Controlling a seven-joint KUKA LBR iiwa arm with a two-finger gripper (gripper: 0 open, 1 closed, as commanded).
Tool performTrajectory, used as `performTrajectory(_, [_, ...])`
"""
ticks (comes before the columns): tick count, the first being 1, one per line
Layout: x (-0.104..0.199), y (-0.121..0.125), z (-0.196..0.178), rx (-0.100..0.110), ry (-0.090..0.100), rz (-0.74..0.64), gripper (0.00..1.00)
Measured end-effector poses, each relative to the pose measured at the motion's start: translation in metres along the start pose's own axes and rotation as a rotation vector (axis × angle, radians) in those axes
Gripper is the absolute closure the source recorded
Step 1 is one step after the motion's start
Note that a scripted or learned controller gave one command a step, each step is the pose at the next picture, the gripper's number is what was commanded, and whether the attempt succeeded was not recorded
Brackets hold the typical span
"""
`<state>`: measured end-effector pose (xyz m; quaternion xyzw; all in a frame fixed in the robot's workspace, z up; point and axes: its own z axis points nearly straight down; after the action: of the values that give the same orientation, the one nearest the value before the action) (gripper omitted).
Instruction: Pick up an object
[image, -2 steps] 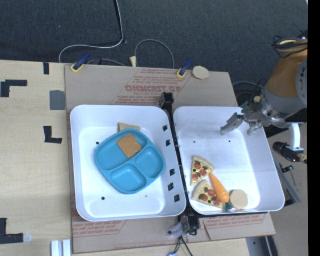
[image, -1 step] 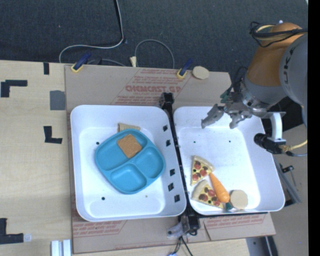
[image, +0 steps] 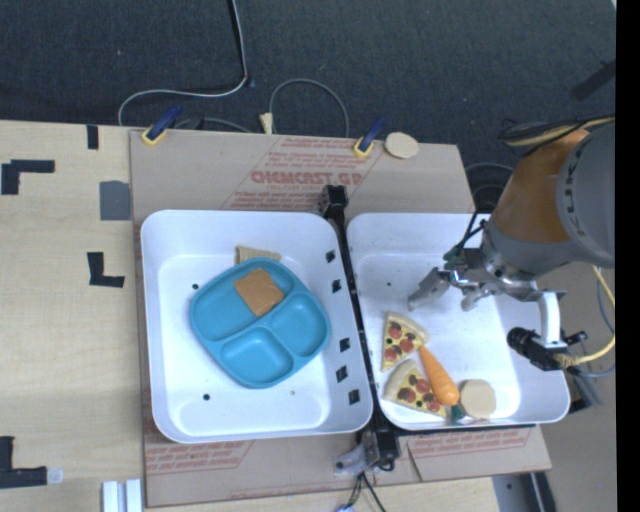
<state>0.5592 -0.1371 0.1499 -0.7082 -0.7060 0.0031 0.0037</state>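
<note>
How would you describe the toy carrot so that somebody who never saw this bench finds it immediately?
Look at the right white bin, at its near corner where a few toy foods lie together. The toy carrot lies there slantwise between two pizza slices and a pale round piece. It alone is plain orange and long, tapering to a point.

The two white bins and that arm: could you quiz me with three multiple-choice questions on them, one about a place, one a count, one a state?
1. Where does the blue tray sit?
A. left bin
B. right bin
C. bench

2. How many pizza slices lie in the right bin?
A. one
B. two
C. four

3. The gripper is:
A. holding the carrot
B. holding nothing, over bare bin floor
C. inside the tray

Answers: 1 A, it lies in the left bin. 2 B, two slices beside the carrot. 3 B, nothing shows between its fingers.
</note>
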Motion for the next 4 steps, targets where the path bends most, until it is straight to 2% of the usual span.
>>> performTrajectory(1, [0.018, -0.019, 0.066, -0.012, -0.003, -0.004, 0.00])
performTrajectory(2, [-0.039, -0.007, -0.030, -0.017, -0.006, 0.000, 0.00])
performTrajectory(3, [0.049, -0.013, -0.023, -0.008, 0.002, -0.011, 0.00])
performTrajectory(4, [0.035, -0.056, 0.067, -0.007, -0.002, -0.002, 0.00])
